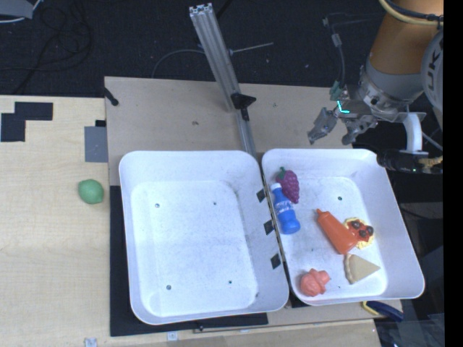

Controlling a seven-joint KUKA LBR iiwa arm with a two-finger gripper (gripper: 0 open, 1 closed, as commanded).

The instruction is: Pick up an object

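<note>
My gripper (337,131) hangs open above the far edge of the right bin (391,194), its two fingers spread apart with nothing between them. Down in that bin lie a blue bottle (283,208), a purple grape bunch (290,184), an orange bottle-shaped toy (333,230), a pizza slice (359,230), a tan wedge (359,268) and a pink-orange toy (313,283). All of them sit nearer the camera than the gripper, apart from it.
The left bin (189,233) adjoins the right one along a divider with black clips. A green ball (91,191) rests on the bench to the left. A metal rail (221,60) slants up behind the bins.
</note>
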